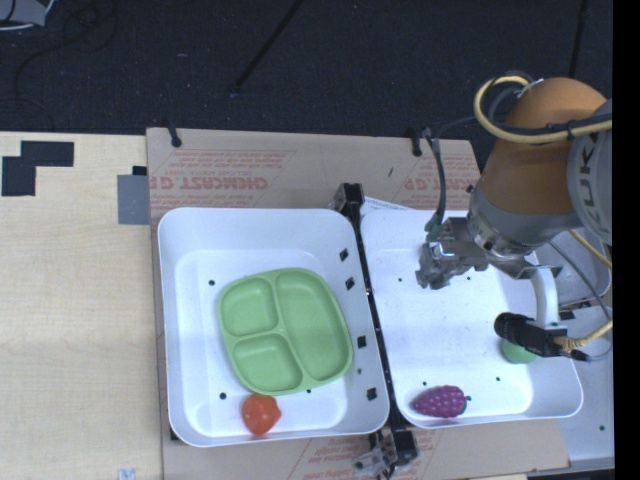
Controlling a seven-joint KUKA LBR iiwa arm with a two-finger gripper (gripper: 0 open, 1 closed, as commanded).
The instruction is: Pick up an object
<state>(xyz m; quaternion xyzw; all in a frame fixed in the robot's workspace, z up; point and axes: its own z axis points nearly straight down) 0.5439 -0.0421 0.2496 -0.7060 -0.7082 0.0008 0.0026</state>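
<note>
The left shallow white plastic bin [190, 258] holds a light green plastic plate with three compartments [285, 330] and, near its front edge, a small red-orange toy fruit [260, 413]. The right shallow white plastic bin [400, 368] holds a purple toy grape bunch [439, 401] at its front wall and a small green object [517, 351], partly hidden by a black part. The tool [436, 265] hangs above the right bin; how far it is open, I cannot tell.

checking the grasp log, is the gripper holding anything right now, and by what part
Nothing is seen held: the gripper hangs over bare floor of the right bin, apart from the purple grapes.
</note>
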